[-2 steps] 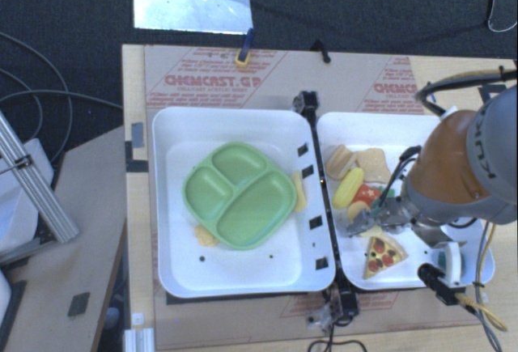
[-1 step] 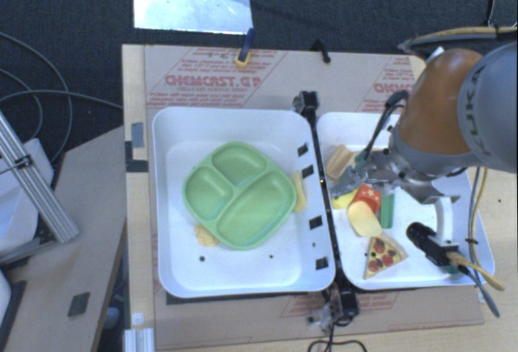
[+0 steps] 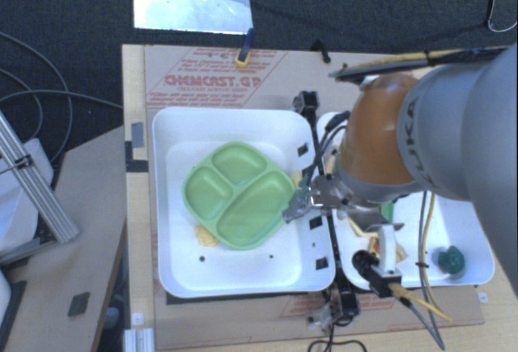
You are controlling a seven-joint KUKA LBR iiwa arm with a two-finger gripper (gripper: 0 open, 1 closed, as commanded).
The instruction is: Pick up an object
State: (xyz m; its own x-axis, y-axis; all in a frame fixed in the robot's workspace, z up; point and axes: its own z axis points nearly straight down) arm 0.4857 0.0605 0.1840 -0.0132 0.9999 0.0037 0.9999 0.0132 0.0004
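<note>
Camera view: green divided plate in left bin, yellow piece under its near edge; end effector at plate's right rim, closure indeterminable; advised: centre the rim, lift vertically.

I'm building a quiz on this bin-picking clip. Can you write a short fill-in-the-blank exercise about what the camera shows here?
1. The divided plate in the left bin is coloured ____.
2. The plate is split into ____ compartments.
3. The gripper sits at the plate's ____ edge in this view.
4. The small teal object lies in the ____ bin.

Missing words: green; three; right; right
</note>
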